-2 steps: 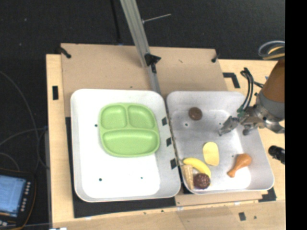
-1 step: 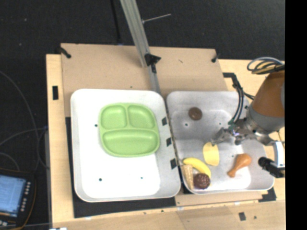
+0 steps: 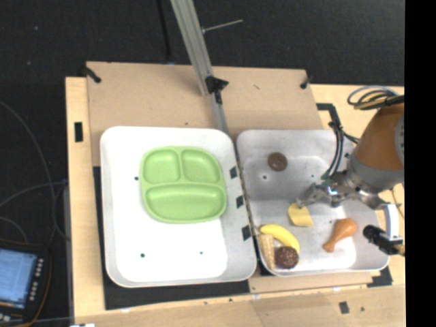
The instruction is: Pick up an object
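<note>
Presently, the gripper (image 3: pixel 315 193) is seen low in the right bin (image 3: pixel 300 142), just above and beside a pale yellow wedge (image 3: pixel 300 215). Whether anything is held cannot be told; the gripper's state is not resolved at this size.

The wedge is judged the likeliest target. It lies near the bin's middle, with a banana (image 3: pixel 280 236) and a dark ball (image 3: pixel 287 257) close below it and a drumstick (image 3: pixel 339 234) to its right. A brown disc (image 3: pixel 276 161) lies well apart.

The wedge is judged light, stiff and probably smooth plastic. A hold across its flat sides is advised, since the sloped faces may slip out.
</note>
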`<action>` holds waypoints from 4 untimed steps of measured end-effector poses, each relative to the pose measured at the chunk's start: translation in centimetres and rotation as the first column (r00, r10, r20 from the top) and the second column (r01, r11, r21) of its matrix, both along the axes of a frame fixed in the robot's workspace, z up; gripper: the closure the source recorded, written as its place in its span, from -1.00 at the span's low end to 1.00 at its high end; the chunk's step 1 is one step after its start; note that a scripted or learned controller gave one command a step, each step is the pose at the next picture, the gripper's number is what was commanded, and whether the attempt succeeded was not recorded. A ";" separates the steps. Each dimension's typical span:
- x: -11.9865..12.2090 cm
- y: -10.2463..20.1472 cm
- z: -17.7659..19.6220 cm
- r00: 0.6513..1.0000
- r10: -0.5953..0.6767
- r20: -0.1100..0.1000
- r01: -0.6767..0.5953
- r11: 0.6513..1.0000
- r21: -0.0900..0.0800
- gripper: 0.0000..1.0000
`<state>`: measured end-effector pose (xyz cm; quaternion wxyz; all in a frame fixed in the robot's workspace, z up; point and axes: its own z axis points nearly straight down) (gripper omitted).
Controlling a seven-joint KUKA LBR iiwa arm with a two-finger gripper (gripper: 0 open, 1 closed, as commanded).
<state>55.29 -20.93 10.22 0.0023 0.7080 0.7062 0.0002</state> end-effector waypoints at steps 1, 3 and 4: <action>0.1 -0.1 1.2 1.000 -0.004 0.005 0.004 1.000 -0.001 1.00; 0.3 1.2 13.3 1.000 0.006 0.006 -0.006 1.000 -0.001 1.00; 0.5 1.0 18.2 1.000 0.006 0.004 -0.006 1.000 0.000 1.00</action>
